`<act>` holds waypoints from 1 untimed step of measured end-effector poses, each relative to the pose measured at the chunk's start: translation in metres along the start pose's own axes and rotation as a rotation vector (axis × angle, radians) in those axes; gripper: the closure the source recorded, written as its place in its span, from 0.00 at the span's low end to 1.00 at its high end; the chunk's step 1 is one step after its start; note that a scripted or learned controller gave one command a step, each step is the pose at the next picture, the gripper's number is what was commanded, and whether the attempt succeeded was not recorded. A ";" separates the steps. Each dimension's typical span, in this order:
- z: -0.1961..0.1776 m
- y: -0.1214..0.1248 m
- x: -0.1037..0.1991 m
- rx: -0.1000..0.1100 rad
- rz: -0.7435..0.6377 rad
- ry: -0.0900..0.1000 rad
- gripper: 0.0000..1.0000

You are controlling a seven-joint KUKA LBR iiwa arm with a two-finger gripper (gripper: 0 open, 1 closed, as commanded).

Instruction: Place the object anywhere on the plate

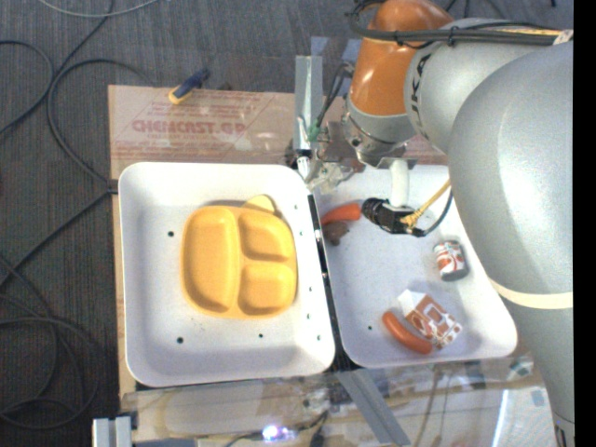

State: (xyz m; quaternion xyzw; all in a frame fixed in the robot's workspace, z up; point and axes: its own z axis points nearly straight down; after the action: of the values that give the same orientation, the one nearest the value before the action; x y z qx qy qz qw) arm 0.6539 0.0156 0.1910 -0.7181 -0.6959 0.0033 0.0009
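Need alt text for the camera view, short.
A grey arm with an orange band reaches in from the right, its gripper above the divide between two white bins. The left bin holds a yellow compartment plate; the right bin holds an orange sausage and small packets.

Floor: dark grey carpet (140, 45), ribbed texture. A thin white cable (112, 7) loops across it at the top; black cables (37, 138) trail down the left side. A brown cardboard sheet (186, 124) with faded red print lies under the bench. A blue-and-yellow tool (189, 85) rests at its upper edge.
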 end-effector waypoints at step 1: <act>0.008 -0.057 0.045 -0.003 -0.273 0.003 1.00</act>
State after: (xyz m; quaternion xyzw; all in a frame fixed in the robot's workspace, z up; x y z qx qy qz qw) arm 0.5984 0.0625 0.1828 -0.6166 -0.7872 0.0012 0.0015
